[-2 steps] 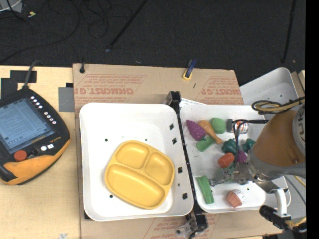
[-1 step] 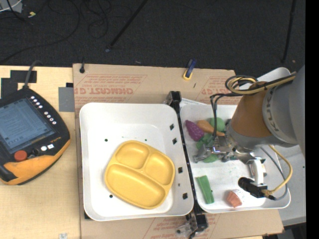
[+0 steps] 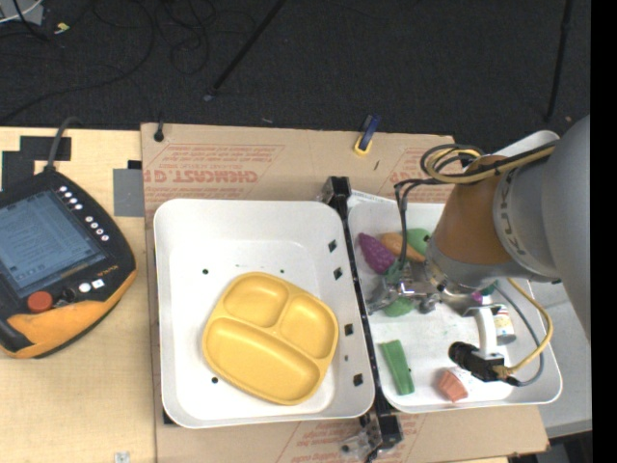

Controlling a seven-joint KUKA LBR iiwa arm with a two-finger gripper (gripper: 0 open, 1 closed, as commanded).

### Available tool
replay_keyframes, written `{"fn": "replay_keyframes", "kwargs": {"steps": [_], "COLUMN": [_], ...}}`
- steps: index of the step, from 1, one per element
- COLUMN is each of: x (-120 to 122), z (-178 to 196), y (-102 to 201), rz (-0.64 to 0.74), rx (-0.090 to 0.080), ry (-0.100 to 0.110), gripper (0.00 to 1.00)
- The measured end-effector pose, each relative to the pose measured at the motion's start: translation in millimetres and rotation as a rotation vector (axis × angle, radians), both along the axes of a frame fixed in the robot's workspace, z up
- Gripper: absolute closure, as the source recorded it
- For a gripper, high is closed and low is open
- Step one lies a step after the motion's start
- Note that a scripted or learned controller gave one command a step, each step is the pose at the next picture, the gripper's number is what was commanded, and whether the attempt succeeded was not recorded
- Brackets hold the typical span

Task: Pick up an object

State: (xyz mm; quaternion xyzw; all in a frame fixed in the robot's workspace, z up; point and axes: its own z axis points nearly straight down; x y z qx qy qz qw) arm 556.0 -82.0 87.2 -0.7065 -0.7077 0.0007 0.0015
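My gripper (image 3: 403, 290) is low inside the right bin (image 3: 542, 386), near its left wall, with the grey and orange arm (image 3: 482, 225) above it. Just beyond it lie a purple piece (image 3: 374, 251), an orange piece (image 3: 399, 245) and a round green piece (image 3: 419, 238), partly covered by the arm. A small greenish thing (image 3: 384, 304) sits right beside the gripper; whether it is gripped is unclear. A flat green block (image 3: 396, 367) and a salmon-pink piece (image 3: 451, 385) rest near the bin's front edge.
The left bin (image 3: 193, 222) holds a yellow divided plate (image 3: 270, 336). A black divider (image 3: 349, 287) runs between the bins. A teach pendant (image 3: 53, 258) lies on the bench at far left. A yellow and blue clip (image 3: 365, 138) is on the cardboard behind.
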Motion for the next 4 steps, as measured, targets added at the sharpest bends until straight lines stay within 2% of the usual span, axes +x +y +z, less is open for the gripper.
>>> {"fn": "replay_keyframes", "kwargs": {"steps": [1, 2, 3, 4], "x": [25, 24, 23, 11], "z": [0, 10, 19, 140], "y": [1, -1, -2, 46], "rz": [-0.001, -0.005, -0.007, 0.003], "rx": [0.000, 0.001, 0.002, 0.001], "ry": [-0.001, 0.003, 0.005, -0.012], "gripper": [0.00, 1.00, 1.00, 1.00]}}
